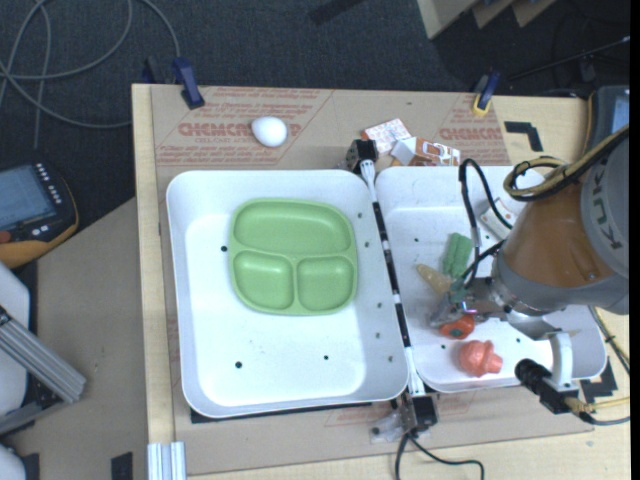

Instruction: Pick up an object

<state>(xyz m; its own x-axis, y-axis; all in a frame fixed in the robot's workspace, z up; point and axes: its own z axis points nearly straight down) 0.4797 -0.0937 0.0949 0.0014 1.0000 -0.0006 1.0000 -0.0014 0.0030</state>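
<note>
Arm's down in the right bin (400, 208), lower right of the frame, with the jaws (455, 313) buried in a small pile: green piece (458, 253), red bit (460, 325), orange-pink toy (478, 357) just below. Honestly can't tell whether they're clenched or released. Green divided plate (295, 256) sits in the left bin (200, 298).

Two shallow white plastic bins (200, 368); one green three-compartment plastic tray (295, 255) inside the left; one white egg-shaped ball (268, 130) behind it.

green three-compartment plastic tray (294, 256) sits in the left white bin (200, 298) | small red-orange toy (478, 357) lies in right white bin (420, 228), near its front edge | white egg-shaped ball (268, 130) on tabletop (330, 118) behind left bin
</note>
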